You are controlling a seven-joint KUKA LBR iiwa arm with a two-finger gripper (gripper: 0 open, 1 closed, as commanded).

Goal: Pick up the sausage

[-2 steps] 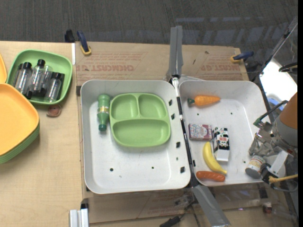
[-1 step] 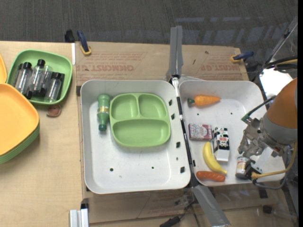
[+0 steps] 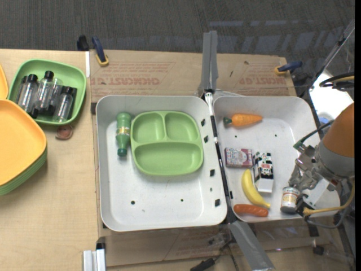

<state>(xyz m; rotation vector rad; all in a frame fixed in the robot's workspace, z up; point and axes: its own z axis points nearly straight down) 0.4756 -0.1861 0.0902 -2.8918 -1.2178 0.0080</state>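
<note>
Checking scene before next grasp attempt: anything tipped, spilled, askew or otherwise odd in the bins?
Nothing spilled or damaged. The green bottle lies on its side beside the green divided plate in the left bin. The sausage sits tight against the right bin's near wall, beside the banana.

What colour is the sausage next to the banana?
The sausage is reddish-orange, lying just below the yellow banana in the camera view.

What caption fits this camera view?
Gripper above the small can in the right bin; sausage lies untouched beside the banana.
</note>
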